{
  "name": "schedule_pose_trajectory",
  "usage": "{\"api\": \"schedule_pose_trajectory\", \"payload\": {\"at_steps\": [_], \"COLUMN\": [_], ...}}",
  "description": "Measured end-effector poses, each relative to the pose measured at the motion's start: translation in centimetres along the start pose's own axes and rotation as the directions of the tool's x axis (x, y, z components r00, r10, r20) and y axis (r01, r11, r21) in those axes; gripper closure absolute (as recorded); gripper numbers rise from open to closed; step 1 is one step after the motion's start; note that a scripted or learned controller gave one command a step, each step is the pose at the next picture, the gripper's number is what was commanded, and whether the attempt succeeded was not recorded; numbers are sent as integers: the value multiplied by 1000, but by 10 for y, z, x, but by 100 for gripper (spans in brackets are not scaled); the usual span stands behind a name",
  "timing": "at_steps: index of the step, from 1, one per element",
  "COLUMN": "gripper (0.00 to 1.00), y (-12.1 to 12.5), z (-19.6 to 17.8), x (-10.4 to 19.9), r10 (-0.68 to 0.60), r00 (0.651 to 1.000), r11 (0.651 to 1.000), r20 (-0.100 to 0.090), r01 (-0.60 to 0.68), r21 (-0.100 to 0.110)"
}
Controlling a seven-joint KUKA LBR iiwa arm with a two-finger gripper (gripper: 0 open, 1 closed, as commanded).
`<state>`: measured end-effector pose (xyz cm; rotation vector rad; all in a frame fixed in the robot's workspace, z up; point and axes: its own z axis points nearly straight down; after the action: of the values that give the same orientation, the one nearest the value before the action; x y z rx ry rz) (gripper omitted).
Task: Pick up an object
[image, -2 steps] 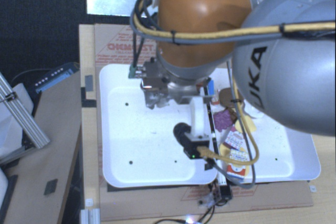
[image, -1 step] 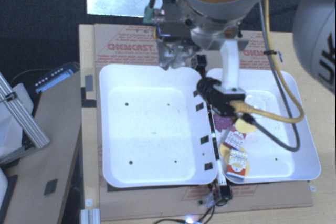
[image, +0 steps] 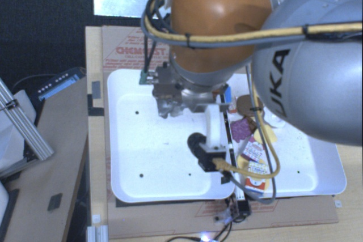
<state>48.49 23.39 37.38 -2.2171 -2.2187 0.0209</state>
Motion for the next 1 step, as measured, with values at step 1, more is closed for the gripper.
{"api": "schedule_pose_trajectory", "payload": {"at_steps": [1], "gripper": [100], "y": [0], "z": [-154], "x": [-1], "r10": [-4], "r00": [1000], "r11": [1000], "r20": [-15], "r01": [4], "r21": [-30]}}
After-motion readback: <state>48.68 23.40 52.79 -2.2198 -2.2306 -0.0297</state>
